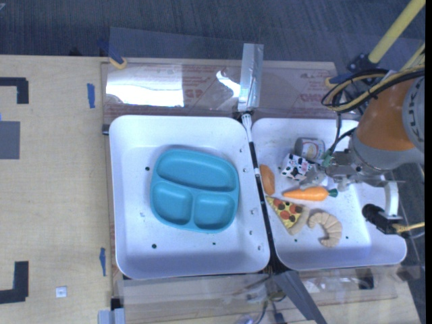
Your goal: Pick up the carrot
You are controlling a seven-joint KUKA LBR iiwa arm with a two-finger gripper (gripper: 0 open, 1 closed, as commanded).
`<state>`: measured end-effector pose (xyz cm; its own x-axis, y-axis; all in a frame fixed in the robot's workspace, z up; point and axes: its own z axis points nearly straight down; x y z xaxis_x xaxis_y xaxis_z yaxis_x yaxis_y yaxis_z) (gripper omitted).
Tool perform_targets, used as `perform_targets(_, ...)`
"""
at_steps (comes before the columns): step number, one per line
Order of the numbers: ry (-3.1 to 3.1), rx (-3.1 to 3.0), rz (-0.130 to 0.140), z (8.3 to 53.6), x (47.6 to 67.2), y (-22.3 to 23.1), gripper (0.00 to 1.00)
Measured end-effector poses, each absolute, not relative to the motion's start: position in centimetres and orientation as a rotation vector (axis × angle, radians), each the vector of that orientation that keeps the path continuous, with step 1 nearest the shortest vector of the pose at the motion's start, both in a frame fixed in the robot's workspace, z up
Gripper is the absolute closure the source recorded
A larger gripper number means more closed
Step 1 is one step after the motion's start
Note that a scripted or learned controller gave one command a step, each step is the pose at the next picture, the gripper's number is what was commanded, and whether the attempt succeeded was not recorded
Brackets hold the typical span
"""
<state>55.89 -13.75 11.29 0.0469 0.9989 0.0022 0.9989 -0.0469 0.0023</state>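
Scanning from the left: bare wooden counter [54, 181] with black tape marks, then the left bin [128, 248], which carries a blue divided plate [196, 189] near its middle. The plate's three compartments look empty.

Right bin [378, 248]: just past the shared rim lies a small orange-brown bread roll [268, 179], and below it a pizza slice [288, 212] with dark toppings. A black-and-white toy, possibly a cow [294, 167], sits above centre, with a grey round object [308, 147] behind it, too small to identify. A croissant [327, 227] lies toward the bin's near side.

The carrot [307, 194] lies flat on the bin floor, roughly mid-bin, long axis left-right, pointed end toward the pizza slice, green top toward the arm. It is apart from the croissant and just beside the pizza slice.

The gripper [337, 174] hangs over the carrot's green end, under the grey wrist and orange band. Whether it is released or clenched: cannot tell, the wrist hides that detail. No carrot is visibly held.

Judgement: approach or pre-grasp step; pickup not yet done. Next move likely calls for shifting left toward the carrot's thicker middle, closing across its narrow width, and avoiding the cow toy close by.
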Motion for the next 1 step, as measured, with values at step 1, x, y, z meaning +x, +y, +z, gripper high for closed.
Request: perform_targets(1,2.387,1.974,0.028,10.33,54.71,-11.69,0.0)
